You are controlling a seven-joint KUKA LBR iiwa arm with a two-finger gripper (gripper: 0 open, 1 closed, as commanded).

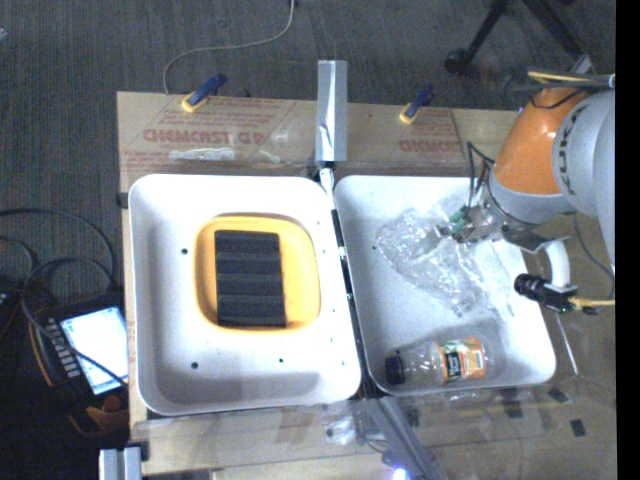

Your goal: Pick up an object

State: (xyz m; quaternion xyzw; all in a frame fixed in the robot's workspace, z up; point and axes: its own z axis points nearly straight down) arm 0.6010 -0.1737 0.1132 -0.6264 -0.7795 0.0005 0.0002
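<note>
**Two bins on a worktop**

Your worktop [200, 138] carries two white bins. The left bin [160, 268] holds a yellow tray [305, 278] with a black insert [250, 278]. In the right bin [520, 368], the claw [462, 223] touches a clear bag [430, 253]; its grip cannot be told. A bottle [445, 361] lies along the near wall.

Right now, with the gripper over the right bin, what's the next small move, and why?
Probably a short descent onto the crumpled clear plastic. The gripper sits at that plastic's upper right edge in the right bin, so it looks like the nearest target. The bottle lies on its side along the near wall, further off. Whether anything is gripped yet can't be judged.
</note>
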